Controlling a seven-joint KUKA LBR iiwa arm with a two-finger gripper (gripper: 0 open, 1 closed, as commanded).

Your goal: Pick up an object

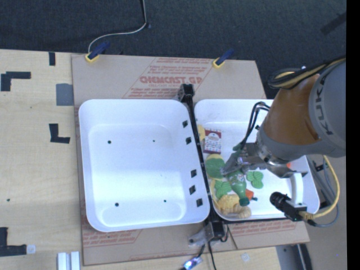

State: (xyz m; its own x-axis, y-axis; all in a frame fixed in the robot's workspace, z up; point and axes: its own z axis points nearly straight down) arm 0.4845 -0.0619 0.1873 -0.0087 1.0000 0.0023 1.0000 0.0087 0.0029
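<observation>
Grey gripper (235,170) low over green toys (215,166) by right bin (225,107) left wall; finger state unreadable, probably nothing lifted yet

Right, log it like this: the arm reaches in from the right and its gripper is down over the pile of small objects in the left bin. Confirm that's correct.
Not quite. The camera view shows the gripper down over the pile of small objects in the right bin, not the left bin. The rest stands: the arm reaches in from the right.
</observation>
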